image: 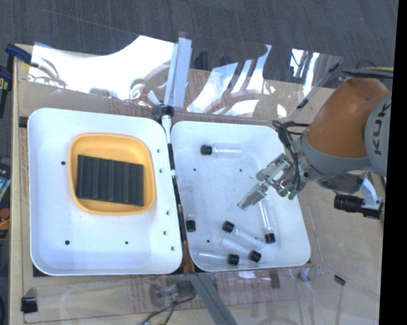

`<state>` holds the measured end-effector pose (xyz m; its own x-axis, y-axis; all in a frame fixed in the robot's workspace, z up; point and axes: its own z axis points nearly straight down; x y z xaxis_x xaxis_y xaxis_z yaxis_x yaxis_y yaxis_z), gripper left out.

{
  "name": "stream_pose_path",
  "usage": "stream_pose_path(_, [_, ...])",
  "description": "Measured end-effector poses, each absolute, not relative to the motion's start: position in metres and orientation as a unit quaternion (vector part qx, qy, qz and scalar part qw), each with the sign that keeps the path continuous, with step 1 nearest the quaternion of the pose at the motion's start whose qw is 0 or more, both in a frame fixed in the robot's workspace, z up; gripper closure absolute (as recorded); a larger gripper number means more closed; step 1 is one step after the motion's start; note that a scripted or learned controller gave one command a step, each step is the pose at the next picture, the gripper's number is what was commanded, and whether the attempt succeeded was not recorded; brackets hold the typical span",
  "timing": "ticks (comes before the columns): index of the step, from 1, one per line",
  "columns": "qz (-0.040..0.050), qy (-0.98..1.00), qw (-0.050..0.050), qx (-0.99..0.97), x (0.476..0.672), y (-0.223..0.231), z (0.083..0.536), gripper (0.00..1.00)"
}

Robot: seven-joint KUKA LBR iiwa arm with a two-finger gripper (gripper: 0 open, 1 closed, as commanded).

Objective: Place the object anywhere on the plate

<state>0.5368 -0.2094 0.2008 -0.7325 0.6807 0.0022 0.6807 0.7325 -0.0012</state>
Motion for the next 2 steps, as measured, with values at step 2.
stream_pose_path(2, [-0.0004,-0.995,0.002,-0.104,0.477,-0.210,0.208,0.00])
